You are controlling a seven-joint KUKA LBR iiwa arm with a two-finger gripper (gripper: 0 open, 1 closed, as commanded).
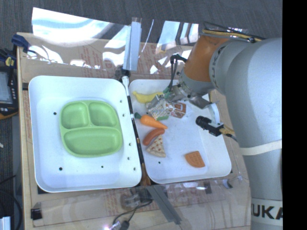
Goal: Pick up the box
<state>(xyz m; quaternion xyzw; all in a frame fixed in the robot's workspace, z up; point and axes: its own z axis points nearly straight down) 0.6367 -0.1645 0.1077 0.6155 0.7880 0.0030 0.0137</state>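
The box (162, 110) is a small printed carton with a red-brown end. It lies in the back part of the right bin (216, 164), between the banana and the arm. My gripper (171, 96) reaches down at the box's back right edge, right over it, and the wrist covers where they meet. The box looks to be resting on the bin floor, tilted a little.
In the right bin lie a yellow banana (143, 97), a carrot (153, 121), a red sausage (152, 136), a pizza slice (157, 148) and an orange biscuit (194, 159). The left bin (43, 166) holds a green divided plate (91, 128). The arm's grey body covers the right bin's right side.
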